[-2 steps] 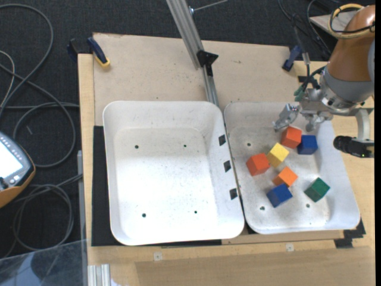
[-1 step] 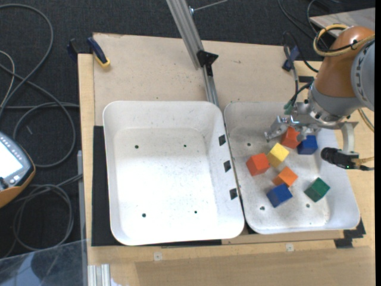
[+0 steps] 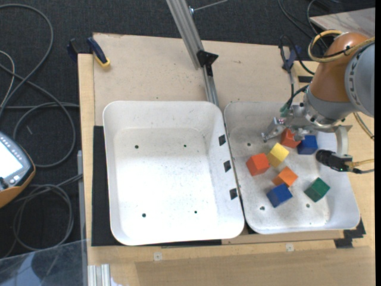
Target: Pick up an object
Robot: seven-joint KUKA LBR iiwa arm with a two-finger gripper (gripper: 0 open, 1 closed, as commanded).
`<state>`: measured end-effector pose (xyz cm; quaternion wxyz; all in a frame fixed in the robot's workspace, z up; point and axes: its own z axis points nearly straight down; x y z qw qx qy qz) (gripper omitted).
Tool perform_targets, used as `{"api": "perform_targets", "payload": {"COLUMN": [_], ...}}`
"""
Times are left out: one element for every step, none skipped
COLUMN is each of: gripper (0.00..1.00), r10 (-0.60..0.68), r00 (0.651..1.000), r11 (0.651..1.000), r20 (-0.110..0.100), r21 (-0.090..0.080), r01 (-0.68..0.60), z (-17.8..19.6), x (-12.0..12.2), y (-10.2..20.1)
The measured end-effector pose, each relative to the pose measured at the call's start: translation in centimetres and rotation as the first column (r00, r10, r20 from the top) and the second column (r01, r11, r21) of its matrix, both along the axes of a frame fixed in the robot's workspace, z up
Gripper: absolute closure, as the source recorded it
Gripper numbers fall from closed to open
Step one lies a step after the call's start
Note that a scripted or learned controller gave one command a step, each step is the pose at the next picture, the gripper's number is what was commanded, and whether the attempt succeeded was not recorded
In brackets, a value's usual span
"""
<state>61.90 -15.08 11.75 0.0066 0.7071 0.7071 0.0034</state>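
- Nearest the camera, the wooden bench (image 3: 178, 261) shows its front edge, with a black mat under the bins
- The left bin (image 3: 119, 159) is a shallow white tray with a few dark dots on its floor and fine specks across it
- The right bin (image 3: 333, 219) sits just beside it, their rims touching along the middle, with small black tabs on that shared edge
- In the right bin's near part lie a blue cube (image 3: 279, 194), tilted, and a green cube (image 3: 317, 189) to its right, apart from each other
- Just behind the blue one is a small orange cube (image 3: 287, 176), close to touching it
- Further left sits a larger orange-red cube (image 3: 258, 164), with a yellow cube (image 3: 278, 154) just beside it on the right
- Behind these, a red cube (image 3: 290, 139) and a second blue cube (image 3: 307, 145) lie side by side under the wrist
- The gripper (image 3: 292, 130) is down in the far part of the right bin, right over the red cube; whether its fingers are spread or closed cannot be told, since the wrist hardware hides them
- The arm (image 3: 339, 76), with its orange band, comes in from the right above the bin
- A grey metal post (image 3: 187, 22) rises at a slant from the bench behind the bins
- A blue and yellow clamp (image 3: 98, 51) grips the bench's far left corner
- Black cables lie on the dark floor (image 3: 36, 70) to the left
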Motion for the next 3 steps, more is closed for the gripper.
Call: {"api": "perform_targets", "payload": {"gripper": [1.0, 1.0, 1.0], "r10": [0.001, 0.001, 0.002], "r00": [1.0, 1.0, 1.0], "r11": [1.0, 1.0, 1.0], "r20": [0.003, -0.008, -0.008], "r21": [-0.001, 0.003, 0.004], "r01": [-0.001, -0.001, -0.002], "z": [1.0, 5.5, 9.2], "x": [0.1, 0.0, 0.1], "y": [0.0, 0.1, 0.1]}}
